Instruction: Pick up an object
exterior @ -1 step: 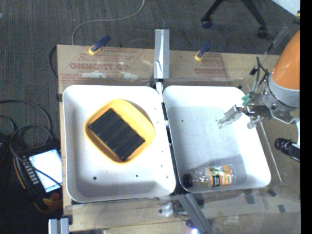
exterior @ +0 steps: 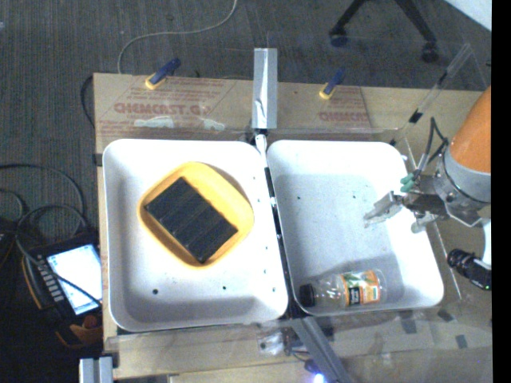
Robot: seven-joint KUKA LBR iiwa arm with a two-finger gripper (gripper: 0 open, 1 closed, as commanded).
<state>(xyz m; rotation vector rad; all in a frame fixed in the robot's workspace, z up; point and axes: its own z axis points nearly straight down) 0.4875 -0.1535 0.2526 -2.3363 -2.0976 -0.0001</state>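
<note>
A clear plastic bottle [exterior: 345, 288] with an orange label and a dark cap lies on its side along the front wall of the right bin [exterior: 335, 174]. In the left bin [exterior: 128, 286] rests a yellow dish [exterior: 231, 194] holding a black ridged pad [exterior: 192, 219]. My gripper [exterior: 394, 218] hovers over the right bin's right side, above and to the right of the bottle. It is open, and nothing sits between its fingers [exterior: 382, 208].
A metal divider bar [exterior: 264, 94] rises behind the seam between the bins. Blue and yellow clamps [exterior: 162, 73] hold the cardboard backing. Cables and a tablet [exterior: 72, 278] lie on the floor to the left. An office chair base [exterior: 391, 6] stands behind.
</note>
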